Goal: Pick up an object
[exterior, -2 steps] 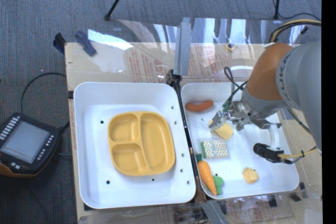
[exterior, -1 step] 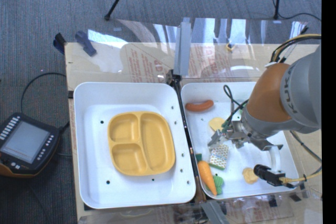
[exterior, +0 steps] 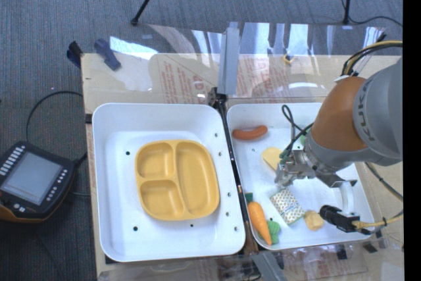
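Toys are lying in the right bin (exterior: 270, 116), and the arm (exterior: 355, 122) is reaching in over them from the right side. The pincer (exterior: 288, 174) is hanging low inside that bin, just beside a yellow cheese wedge (exterior: 271, 158), and a patterned packet (exterior: 287, 205) is lying near it on the other side. I think it is sitting low there because it is getting ready to grab one of these two, since they are the nearest things to it. The cheese looks like the one it is going for, but that is only my guess. The big orange and grey wrist is covering the pincer from above, so I cannot tell if the pincer is spread or pressed together, and I am not seeing anything pinched in it. A sausage (exterior: 250, 133) is lying near the back of the same bin, apart from the pincer. A carrot (exterior: 258, 220) is lying by the front left corner, and a small yellow lump (exterior: 314, 220) is sitting just beside the packet; it is too small for me to say what it is. The left bin (exterior: 118, 135) is holding a yellow plate (exterior: 176, 179) with three parts. Both bins are resting side by side on the desk (exterior: 131, 85), likely so the arm can reach each one. The arm is hiding the right side of the right bin, so more toys may be lying under it.
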`<action>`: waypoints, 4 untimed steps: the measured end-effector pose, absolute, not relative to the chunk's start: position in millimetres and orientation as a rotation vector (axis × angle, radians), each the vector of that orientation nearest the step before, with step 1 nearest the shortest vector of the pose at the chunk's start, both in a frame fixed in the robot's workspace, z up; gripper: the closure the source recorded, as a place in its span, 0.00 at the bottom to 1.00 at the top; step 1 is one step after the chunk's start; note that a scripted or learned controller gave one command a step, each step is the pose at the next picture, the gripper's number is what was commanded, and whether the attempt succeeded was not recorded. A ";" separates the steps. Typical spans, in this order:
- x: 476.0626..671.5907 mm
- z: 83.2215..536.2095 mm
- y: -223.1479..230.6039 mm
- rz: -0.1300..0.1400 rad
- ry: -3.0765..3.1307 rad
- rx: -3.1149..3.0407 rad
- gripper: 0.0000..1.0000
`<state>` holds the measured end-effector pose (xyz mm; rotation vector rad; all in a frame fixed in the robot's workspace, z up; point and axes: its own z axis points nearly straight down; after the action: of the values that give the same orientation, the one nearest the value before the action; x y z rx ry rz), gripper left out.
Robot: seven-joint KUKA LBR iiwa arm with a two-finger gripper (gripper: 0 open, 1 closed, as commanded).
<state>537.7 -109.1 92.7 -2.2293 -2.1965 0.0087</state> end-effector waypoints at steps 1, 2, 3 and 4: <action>558.5 203.3 -82.9 -0.002 -2.006 -2.419 1.00; 556.8 199.8 -82.8 0.007 -2.004 -2.414 0.00; 512.3 113.3 -111.6 0.017 -2.032 -2.378 0.00; 477.7 84.7 -93.4 0.010 -2.000 -2.414 0.00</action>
<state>477.7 -93.4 84.7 -2.4144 -2.0001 0.0095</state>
